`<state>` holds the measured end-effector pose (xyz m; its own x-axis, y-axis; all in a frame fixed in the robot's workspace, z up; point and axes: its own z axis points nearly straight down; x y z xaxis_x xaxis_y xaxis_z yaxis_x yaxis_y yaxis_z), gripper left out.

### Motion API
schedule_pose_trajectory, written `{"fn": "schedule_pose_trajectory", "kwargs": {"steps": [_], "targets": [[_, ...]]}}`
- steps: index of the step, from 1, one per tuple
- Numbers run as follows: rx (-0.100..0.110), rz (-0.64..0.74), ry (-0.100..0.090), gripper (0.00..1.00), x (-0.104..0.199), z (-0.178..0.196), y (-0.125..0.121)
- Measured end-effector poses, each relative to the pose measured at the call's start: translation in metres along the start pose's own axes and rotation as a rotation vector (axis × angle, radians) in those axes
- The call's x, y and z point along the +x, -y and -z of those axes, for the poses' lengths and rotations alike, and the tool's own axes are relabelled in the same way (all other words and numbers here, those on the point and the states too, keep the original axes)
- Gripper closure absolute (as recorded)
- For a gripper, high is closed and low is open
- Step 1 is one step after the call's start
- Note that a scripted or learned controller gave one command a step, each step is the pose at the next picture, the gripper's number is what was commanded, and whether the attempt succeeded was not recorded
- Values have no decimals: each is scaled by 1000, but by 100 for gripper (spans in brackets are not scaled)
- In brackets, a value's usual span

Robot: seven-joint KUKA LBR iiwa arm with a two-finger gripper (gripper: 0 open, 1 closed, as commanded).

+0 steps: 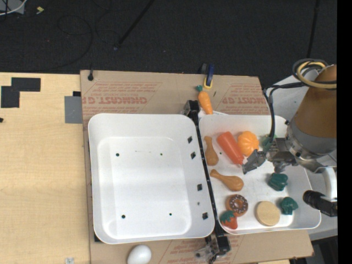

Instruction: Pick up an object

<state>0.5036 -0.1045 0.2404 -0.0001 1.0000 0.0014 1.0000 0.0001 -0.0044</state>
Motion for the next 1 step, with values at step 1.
{"fn": "schedule_pose_trajectory", "kwargs": {"steps": [1], "targets": [[9,1,-2,0,6,-101,-5]]}}
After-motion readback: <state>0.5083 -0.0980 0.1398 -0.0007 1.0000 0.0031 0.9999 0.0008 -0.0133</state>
